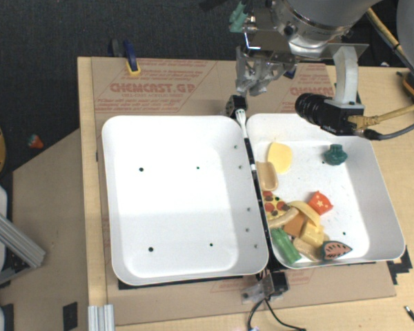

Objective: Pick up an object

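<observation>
My gripper (pixel 257 81), a cluster of bare metal and cable ends below my grey wrist, hung above the far edge of the bench, just behind the seam where the two bins met. I could not tell how it was set, since the metal parts blurred together from that height.

The left shallow white plastic bin (pixel 172 198) had rounded corners, a smooth matte floor and a few small dark holes. The right white bin (pixel 372 185) had the same build, and its floor was speckled. Both sat on a tan wooden board (pixel 159 81) printed with faded red lettering, with a small yellow and blue clamp (pixel 131 59) at its far edge. Beyond the board lay dark, coarse carpet (pixel 55 19). A black cylindrical camera on a white bracket (pixel 324 112) leaned over the right bin's far rim.

The objects all lay in the right bin, well apart from me. A pale yellow rounded plastic piece (pixel 281 156) sat near the seam, and a small teal knob-shaped toy (pixel 335 155) lay towards the far right. Nearer the front, a red cube (pixel 320 202) rested beside a heap of toy food: a pizza slice with dark dots (pixel 276 207), a green pepper-like piece (pixel 284 243) and a watermelon wedge (pixel 337 249).
</observation>
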Controlling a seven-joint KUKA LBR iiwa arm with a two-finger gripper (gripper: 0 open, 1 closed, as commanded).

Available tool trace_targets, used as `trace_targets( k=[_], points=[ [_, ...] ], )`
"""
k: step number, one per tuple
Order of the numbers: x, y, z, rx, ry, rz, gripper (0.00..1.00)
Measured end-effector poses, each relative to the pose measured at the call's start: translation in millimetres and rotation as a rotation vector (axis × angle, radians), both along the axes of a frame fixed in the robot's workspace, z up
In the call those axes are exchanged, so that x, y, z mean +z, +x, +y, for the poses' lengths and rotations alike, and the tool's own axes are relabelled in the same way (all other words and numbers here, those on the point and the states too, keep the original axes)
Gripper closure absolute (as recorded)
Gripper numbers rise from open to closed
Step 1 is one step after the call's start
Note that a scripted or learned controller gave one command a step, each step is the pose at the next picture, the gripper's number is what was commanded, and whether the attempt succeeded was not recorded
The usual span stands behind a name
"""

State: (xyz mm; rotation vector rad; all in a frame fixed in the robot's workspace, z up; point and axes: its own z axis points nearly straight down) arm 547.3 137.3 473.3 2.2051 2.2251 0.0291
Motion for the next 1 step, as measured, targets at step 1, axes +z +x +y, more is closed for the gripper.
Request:
trace_targets(
  k=[1],
  points=[
    [-107.1, -44.0, 82.1, 0.001, -0.008, 0.031, 1.0]
  ],
)
